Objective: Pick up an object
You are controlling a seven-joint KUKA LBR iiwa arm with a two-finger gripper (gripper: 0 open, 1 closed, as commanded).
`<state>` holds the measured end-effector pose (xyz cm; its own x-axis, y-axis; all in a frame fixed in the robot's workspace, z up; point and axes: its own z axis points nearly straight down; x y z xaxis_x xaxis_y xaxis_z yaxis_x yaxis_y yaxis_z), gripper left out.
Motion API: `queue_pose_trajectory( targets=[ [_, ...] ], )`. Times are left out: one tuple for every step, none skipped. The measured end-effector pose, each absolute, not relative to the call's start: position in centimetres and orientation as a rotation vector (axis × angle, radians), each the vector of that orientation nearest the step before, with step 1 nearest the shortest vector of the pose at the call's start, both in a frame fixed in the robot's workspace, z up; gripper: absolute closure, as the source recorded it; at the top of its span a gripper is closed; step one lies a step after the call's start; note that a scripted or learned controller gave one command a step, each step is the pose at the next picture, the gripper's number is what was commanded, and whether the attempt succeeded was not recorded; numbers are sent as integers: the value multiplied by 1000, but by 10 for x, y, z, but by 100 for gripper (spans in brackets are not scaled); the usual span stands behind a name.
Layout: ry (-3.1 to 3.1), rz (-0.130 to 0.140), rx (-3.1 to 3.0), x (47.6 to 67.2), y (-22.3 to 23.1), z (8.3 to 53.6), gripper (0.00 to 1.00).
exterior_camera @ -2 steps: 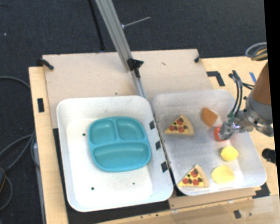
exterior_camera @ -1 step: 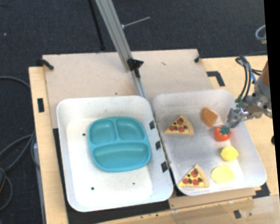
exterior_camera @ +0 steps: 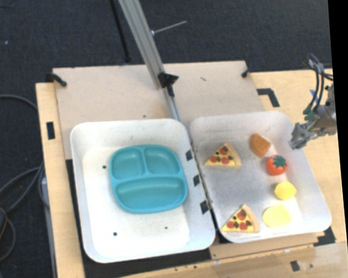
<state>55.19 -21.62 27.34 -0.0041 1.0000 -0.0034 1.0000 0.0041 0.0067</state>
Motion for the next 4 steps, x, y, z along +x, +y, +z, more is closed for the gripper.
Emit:
queue_pose_trajectory(
  targets=[
    [2228, 4, 2212, 550, -163, 280, 100],
    [2229, 1, 2213, 544, -114, 263, 100],
    [2229, 2, 2214, 534, -65, 250, 100],
    [2230, 3, 2213, 529, -21, 253, 100]
  ],
)
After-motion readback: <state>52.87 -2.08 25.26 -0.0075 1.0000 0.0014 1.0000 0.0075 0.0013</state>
